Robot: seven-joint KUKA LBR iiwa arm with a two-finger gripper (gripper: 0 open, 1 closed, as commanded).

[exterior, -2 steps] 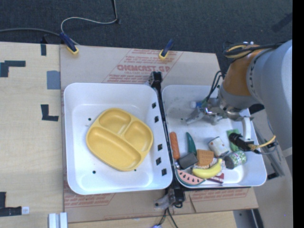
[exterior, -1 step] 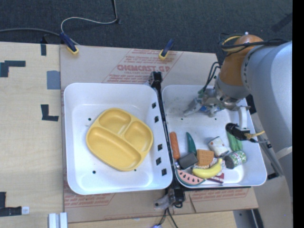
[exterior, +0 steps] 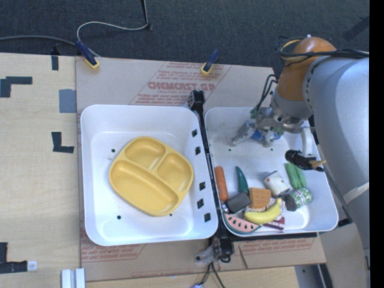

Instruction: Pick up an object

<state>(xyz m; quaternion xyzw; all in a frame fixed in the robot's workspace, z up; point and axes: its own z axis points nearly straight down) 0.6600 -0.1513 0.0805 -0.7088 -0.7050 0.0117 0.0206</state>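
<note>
The gripper (exterior: 255,132) hangs over the right bin's (exterior: 329,221) far end, fingers spread, nothing between them.

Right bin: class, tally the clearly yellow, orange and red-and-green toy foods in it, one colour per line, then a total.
Yellow: 1, the banana
Orange: 1, the carrot
Red and green: 1, the watermelon slice
Total: 3

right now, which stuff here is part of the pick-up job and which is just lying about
Part of the job:
- tool, over the right bin
- pickable items in the right bin: carrot, banana, watermelon slice, cracker, green pepper

Just lying about:
- yellow divided plate in the left bin
- yellow clamps on the cardboard
- cable
</note>
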